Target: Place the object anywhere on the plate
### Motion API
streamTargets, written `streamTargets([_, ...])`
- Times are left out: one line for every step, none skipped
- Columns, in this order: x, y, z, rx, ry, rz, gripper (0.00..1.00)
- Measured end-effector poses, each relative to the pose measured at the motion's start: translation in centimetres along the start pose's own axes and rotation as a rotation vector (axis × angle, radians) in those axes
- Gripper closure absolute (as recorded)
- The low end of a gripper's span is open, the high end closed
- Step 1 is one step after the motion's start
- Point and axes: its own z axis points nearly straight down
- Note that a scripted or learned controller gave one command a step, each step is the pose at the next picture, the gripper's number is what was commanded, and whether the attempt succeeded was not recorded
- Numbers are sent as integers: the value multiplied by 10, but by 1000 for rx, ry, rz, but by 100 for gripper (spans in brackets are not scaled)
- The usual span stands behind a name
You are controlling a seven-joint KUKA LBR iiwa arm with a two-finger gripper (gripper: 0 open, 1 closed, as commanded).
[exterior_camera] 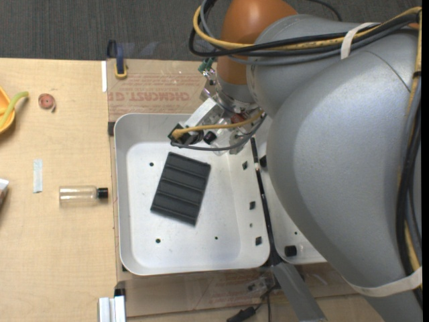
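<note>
A black ribbed rectangular slab (181, 187) lies flat and slightly tilted in the middle of the left white bin (134, 247). My gripper (228, 141) hangs over the bin's far right corner, just beyond the slab's upper edge and apart from it. The grey arm and its orange band (251, 19) cover most of the right bin, of which a strip of floor (285, 237) shows. The wrist hides the gripper's tips.
On the wooden bench left of the bins lie a clear bottle with a black cap (82, 194), a small white strip (37, 176), a red disc (45, 100) and an orange item (5, 109) at the edge. Brown cardboard (157, 89) sits behind the left bin.
</note>
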Motion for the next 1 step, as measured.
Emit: streamTargets([-13,30,-125,0,1,153,100])
